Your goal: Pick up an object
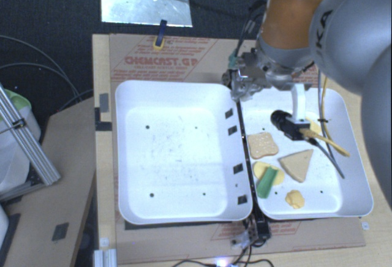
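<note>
– Picking the bread slice (263,145) in the right bin (358,189): it looks light, stiff and flat, so I'd grip across its edges.
– Room?
– Tight. Bin wall just beside it, tan wedge (297,165) near. End effector (242,85) hangs over the far corner; I can't tell whether it's open or holding anything.

One camera, fixed above the surface (104,155), is tilted down at a slant. Left bin (177,149) and right bin (350,189) are both taken in at middling range; the arm (349,21) is seen reaching in from the right.
</note>
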Motion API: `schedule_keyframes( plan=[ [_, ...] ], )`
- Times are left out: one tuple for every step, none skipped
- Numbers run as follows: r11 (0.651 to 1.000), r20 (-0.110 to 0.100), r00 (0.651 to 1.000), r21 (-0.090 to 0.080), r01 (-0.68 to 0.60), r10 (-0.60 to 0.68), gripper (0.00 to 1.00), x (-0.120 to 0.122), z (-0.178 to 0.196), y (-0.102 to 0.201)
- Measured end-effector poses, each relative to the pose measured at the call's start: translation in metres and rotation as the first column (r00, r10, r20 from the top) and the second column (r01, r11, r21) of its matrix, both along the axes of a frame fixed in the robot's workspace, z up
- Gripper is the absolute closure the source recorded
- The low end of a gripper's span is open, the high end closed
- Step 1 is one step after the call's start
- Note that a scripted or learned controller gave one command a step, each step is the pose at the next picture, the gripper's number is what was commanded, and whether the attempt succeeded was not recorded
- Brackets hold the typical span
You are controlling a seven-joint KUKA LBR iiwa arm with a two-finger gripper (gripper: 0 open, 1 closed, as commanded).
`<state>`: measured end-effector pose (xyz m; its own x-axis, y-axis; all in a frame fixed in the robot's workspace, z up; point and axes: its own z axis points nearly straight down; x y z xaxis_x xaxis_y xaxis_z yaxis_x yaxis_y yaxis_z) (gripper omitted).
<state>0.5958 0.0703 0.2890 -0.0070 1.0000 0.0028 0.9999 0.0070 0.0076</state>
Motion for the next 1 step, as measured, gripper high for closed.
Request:
schedule_keyframes(
  plan=[
    [1.0,-0.004,1.0,0.002,-0.006,0.006,1.0,-0.0164,0.0269,0.0826]
  ],
)
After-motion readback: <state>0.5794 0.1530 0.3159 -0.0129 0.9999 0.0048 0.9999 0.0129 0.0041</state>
